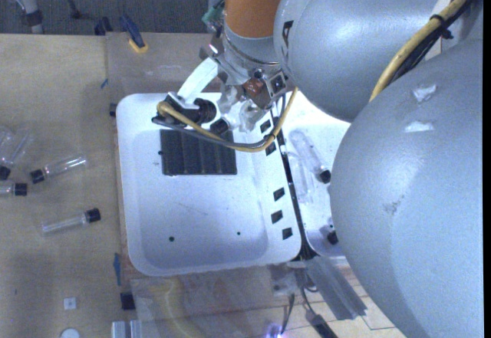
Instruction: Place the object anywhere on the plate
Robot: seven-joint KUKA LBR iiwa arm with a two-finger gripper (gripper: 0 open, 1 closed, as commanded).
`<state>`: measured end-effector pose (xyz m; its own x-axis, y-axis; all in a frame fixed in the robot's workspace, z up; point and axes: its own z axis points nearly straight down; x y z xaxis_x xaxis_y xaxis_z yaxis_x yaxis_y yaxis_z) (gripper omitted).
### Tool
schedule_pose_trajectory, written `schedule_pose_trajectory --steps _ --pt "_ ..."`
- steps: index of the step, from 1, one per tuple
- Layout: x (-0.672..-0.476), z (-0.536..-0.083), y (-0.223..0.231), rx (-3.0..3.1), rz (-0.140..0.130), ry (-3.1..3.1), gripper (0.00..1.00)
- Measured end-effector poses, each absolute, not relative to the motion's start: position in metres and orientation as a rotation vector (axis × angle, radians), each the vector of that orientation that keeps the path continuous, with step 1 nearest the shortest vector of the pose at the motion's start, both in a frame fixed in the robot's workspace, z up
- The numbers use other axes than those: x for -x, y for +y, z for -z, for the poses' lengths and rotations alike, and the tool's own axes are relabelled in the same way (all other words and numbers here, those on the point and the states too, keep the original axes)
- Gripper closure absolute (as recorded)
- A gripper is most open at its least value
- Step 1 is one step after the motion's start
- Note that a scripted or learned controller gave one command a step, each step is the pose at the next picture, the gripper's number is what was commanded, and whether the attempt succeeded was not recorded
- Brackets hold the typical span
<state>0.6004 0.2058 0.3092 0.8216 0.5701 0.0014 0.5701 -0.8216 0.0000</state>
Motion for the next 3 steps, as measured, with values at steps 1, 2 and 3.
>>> schedule_pose_trajectory --steps 1,2,3 --pt "-0.482 -0.360 0.216 3.074 0.002 -0.655 1.00" --pt "-0.480 -0.276 0.223 3.128 0.001 -0.310 1.00" --pt "-0.552 -0.196 0.223 3.128 0.000 -0.318 1.00"
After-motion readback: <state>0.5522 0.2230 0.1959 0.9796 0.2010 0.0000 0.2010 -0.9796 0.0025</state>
